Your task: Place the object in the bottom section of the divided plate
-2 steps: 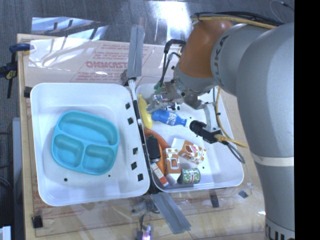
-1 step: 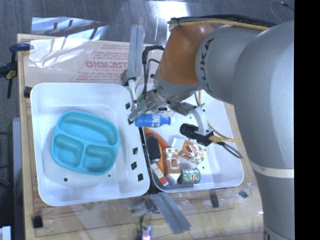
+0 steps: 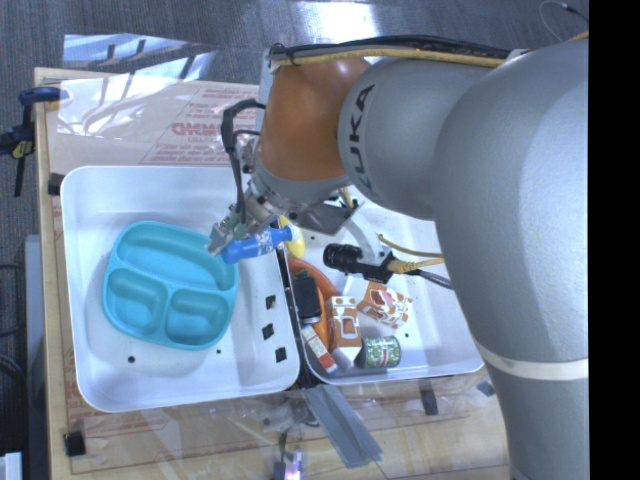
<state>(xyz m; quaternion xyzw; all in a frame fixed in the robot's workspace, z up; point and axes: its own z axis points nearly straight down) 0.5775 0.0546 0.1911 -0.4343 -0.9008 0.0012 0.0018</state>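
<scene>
One claw [image 3: 243, 236] pinching blue-and-yellow object [image 3: 257, 245] | beside divided plate [image 3: 170, 286] right rim | left bin [image 3: 85, 198]

The wooden worktop [image 3: 50, 408] carries two white bins side by side, the left bin [image 3: 85, 218] and right bin [image 3: 445, 353], plus a clear plastic sheet [image 3: 140, 108]

My arm [image 3: 470, 148] is bulky, smooth grey casing with dark KUKA lettering beside a glossy orange band [image 3: 300, 118]; thin black cables loop along that band's edge.
</scene>
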